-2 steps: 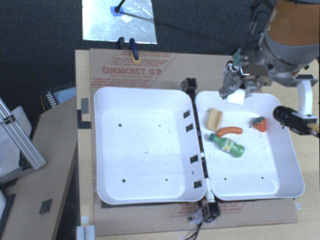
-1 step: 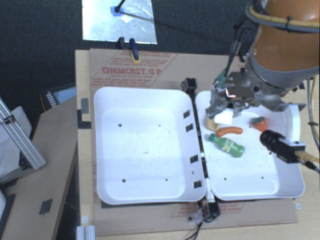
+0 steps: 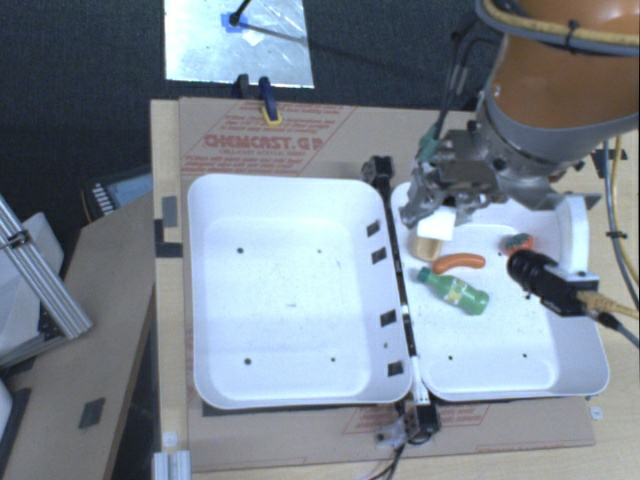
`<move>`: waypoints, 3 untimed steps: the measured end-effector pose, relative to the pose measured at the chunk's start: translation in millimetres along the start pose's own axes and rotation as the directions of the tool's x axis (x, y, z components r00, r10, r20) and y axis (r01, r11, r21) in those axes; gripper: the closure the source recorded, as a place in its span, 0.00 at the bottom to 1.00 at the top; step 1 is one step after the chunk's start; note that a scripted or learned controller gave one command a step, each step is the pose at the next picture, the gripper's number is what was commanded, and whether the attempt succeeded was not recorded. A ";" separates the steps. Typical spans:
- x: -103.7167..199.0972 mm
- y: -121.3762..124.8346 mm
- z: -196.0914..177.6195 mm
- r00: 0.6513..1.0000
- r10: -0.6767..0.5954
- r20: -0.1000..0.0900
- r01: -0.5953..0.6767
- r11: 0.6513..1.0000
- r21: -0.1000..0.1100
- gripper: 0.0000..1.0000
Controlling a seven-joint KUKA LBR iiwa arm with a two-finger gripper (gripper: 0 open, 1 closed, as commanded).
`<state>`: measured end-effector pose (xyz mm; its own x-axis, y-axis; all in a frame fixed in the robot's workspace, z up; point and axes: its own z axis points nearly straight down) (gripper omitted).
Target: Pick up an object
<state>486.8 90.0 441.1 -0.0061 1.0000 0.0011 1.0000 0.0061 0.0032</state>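
The pale block (image 3: 436, 230) lies in the back left corner of the right bin (image 3: 500, 368), just under the gripper (image 3: 432, 208), whose spread cannot be told. Risk: an offset descent clips the block's edge and pushes it against the orange sausage (image 3: 460, 262) and green bottle (image 3: 455, 291) nearby.

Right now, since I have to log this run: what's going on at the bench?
The arm reaches in from the right, and its hand hangs low over the far left corner of the right bin, just above a pale block. A green bottle, an orange sausage-shaped piece and a small orange-and-green item lie loose in that bin. Nothing looks lifted yet.
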 end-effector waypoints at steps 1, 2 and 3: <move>-32.6 49.9 154.0 1.000 0.009 0.005 -0.009 1.000 0.016 1.00; -93.7 40.0 100.2 1.000 0.011 0.003 -0.011 1.000 -0.003 1.00; -46.6 48.1 87.6 1.000 -0.002 0.000 0.002 1.000 0.000 1.00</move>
<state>535.5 43.8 353.7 -0.0081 1.0000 0.0016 1.0000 0.0081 0.0033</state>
